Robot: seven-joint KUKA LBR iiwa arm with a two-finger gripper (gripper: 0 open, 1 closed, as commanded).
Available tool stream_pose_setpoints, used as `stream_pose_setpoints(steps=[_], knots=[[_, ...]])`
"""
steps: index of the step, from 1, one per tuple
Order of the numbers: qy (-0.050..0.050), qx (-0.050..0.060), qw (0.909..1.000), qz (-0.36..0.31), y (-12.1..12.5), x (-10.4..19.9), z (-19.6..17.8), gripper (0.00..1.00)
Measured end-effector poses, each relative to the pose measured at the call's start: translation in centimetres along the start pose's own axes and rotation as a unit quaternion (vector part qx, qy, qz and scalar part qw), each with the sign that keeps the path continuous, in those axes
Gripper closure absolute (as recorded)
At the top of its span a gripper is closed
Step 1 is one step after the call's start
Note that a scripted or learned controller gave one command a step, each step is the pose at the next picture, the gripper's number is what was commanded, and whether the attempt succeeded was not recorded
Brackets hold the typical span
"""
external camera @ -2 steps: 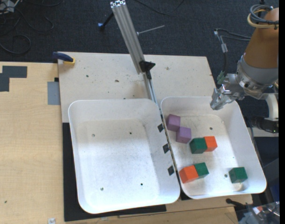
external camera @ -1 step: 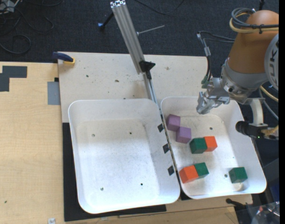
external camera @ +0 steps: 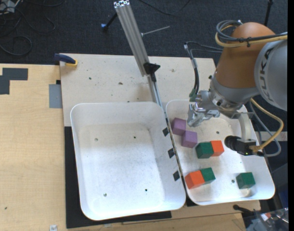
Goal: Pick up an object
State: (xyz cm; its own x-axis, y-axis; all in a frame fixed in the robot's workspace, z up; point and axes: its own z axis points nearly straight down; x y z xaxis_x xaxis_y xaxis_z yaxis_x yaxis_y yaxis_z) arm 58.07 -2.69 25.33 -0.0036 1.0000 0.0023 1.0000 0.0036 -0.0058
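The gripper (external camera: 197, 118), its fingers slightly apart and holding nothing, hangs in the right bin (external camera: 262, 189) just right of the upper purple block (external camera: 179, 125), which lies toward the divider, so the reach goes leftward.

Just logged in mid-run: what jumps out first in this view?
The grey and orange arm dominates the upper right, its gripper over the far end of the right bin. Below it lie bright blocks: two purple blocks by the divider, and green and orange ones nearer the camera.
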Motion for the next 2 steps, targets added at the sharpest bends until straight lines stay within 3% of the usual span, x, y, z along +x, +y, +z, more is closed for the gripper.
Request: stream_pose_setpoints(steps=[2], knots=[[0.000, 0.000, 1.0000, -0.001, -3.6, 10.5, 0.4, 1.00]])
